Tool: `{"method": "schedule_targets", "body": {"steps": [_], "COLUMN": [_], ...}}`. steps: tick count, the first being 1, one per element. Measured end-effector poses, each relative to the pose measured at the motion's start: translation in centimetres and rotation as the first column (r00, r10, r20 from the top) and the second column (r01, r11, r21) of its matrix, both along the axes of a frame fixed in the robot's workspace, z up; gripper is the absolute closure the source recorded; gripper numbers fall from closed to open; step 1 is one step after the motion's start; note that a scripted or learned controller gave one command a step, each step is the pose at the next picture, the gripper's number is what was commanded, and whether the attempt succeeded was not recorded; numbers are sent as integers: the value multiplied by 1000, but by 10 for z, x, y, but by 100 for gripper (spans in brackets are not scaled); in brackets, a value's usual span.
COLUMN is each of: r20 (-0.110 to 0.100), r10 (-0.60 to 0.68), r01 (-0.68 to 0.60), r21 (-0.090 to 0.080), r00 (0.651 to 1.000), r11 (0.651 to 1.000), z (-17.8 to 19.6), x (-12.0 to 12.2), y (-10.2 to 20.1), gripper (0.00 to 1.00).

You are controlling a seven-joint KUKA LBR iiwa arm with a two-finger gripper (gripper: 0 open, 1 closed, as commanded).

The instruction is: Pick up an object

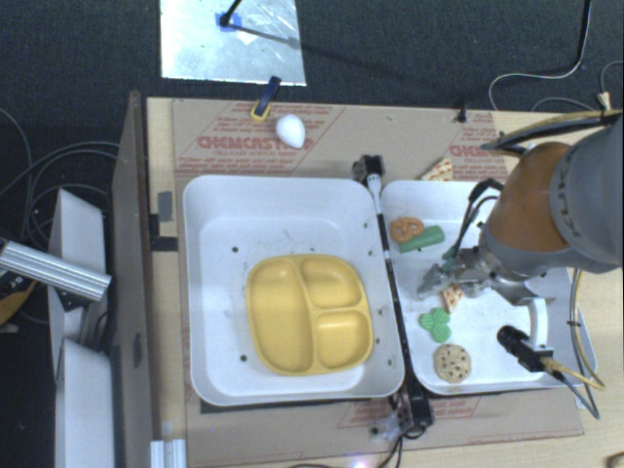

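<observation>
In the right bin (561, 383), I am lowering my claw (450, 279) over the small toy foods that are lying there. The nearest thing is a small pale wedge with red spots (450, 297), perhaps a toy slice of pizza, and it is lying just under my fingertips, touching them or almost touching; I cannot tell which one. My fingers seem to be a little spread around it, but the metal parts are blurred together here, so I cannot say honestly if the claw is released or clenched, and I am not claiming that I am grasping anything. The wedge is pointing its long axis roughly up and down in the view, tilted a little, and I am reaching from the right, so I judge that my fingers should be closing across its narrow side. Just below it the green piece (436, 324) is lying, and further below the round cookie (451, 363). Above, near the wall between the bins, the pretzel (407, 229) is resting beside a green stick (422, 241). The left bin (214, 261) is holding a yellow divided tray (310, 312), well apart from me. On the surface behind the bins a white egg (291, 130) is sitting.
</observation>
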State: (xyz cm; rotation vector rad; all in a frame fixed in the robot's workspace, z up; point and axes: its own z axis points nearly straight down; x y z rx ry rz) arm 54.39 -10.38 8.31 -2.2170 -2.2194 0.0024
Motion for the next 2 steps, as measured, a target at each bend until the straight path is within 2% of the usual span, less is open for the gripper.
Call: {"method": "schedule_targets", "body": {"steps": [1, 2], "r20": [6, 16], "r10": [1, 10], "r01": [-1, -10], "r21": [-2, 0], "r00": [1000, 1000], "r11": [1000, 1000], "z": [11, 146], "x": [3, -7], "y": [-1, 59], "gripper": [100, 100]}}
